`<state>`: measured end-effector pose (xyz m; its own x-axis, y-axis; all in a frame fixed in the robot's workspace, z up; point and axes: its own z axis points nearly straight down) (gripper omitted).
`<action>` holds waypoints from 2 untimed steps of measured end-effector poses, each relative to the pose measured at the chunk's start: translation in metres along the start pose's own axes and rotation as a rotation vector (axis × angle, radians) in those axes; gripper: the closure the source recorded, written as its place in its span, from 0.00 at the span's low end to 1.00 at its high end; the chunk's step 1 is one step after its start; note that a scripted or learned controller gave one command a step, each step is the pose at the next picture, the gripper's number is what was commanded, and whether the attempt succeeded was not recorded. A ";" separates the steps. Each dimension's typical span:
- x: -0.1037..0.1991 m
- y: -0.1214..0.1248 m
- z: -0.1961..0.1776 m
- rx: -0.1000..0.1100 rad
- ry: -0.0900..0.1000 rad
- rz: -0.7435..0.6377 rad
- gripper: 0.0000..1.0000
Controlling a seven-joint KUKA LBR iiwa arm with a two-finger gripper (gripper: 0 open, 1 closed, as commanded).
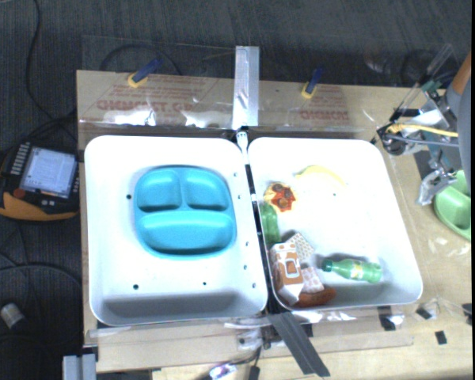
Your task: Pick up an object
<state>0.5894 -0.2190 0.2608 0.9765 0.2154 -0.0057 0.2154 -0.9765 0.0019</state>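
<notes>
The small things, like the green bottle (353, 270), sit bunched in the right bin (396, 212) for easy picking; the blue tray (184, 210) fills the left bin (103, 236); I cannot tell how the jaws stand.

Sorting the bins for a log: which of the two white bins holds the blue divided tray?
The left bin: the blue tray lies alone in it, while the right bin holds the green bottle and other small items.

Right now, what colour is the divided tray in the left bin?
Light blue; the tray shows best in the camera view, lying in the left bin.
</notes>
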 end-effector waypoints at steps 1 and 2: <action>-0.098 -0.053 0.099 0.007 -0.001 0.016 0.00; -0.102 -0.028 -0.050 0.000 0.001 0.016 0.00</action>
<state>0.4837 -0.2132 0.3118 0.9798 0.1997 -0.0051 0.1997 -0.9799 0.0018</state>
